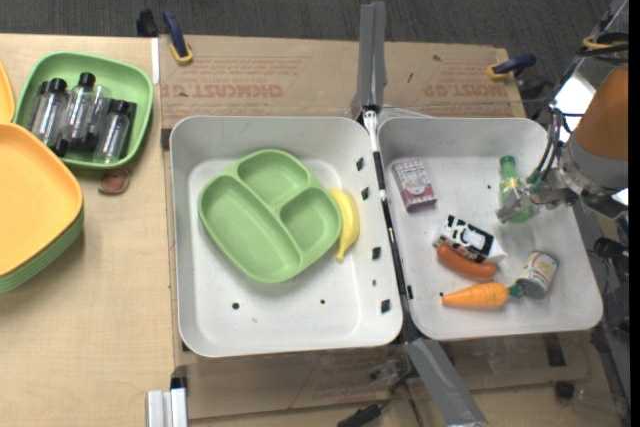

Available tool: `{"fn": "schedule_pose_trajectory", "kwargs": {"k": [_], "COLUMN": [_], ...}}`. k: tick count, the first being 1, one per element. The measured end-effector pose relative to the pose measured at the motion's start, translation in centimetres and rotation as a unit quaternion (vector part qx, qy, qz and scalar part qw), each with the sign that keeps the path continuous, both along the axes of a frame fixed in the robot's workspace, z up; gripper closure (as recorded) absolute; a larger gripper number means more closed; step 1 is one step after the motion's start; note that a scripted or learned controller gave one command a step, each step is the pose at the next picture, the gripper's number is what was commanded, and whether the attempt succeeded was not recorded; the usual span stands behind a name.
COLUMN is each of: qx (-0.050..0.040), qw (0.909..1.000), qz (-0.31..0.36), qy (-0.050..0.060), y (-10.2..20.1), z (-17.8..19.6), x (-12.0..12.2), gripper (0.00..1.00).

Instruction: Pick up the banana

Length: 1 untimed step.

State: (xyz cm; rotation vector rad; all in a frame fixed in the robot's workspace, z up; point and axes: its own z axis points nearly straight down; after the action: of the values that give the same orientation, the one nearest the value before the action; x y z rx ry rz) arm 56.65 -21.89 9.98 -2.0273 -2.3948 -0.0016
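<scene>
The yellow banana [347, 223] lies in the left bin [200, 315], tucked against the right edge of a green divided plate [268, 213]. My gripper [524, 203] hangs over the right bin [570, 315], near its right side, far from the banana. It sits just below a small green bottle [509, 172]. Nothing shows between the fingers.
The right bin also holds a pink card box [413, 185], a black-and-white packet [465, 236], a red pepper-like toy [466, 261], a carrot [478, 295] and a small can [540, 273]. A green tray of bottles [85, 110] and stacked orange plates [35, 215] sit at the left.
</scene>
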Motion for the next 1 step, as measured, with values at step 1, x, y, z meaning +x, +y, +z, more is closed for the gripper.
{"fn": "schedule_pose_trajectory", "kwargs": {"k": [1], "qx": [-0.0004], "qw": [0.9874], "qz": [-0.158], "qy": [0.001], "y": [-0.16], "z": [0.96], "x": [-2.91], "gripper": [1.00]}}
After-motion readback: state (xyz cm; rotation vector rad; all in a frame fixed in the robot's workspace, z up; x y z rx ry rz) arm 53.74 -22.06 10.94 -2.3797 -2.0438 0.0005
